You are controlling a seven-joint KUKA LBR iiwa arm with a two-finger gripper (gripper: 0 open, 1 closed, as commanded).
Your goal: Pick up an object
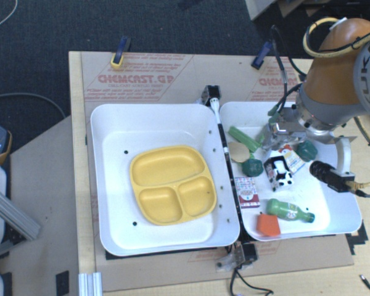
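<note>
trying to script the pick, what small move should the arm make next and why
Probably a short straight descent. The gripper hangs over the right bin, above the clutter by the black-and-white cow toy and small green ball. Nothing is visibly between its fingers, so lowering onto one toy comes first.

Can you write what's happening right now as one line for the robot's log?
task: pick up object | end effector: low in right bin, among toys | nearby: toy cow | left bin: yellow tray

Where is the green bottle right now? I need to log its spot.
The green bottle lies on its side near the front edge of the right bin, just right of the orange block and below the cow figure.
</note>
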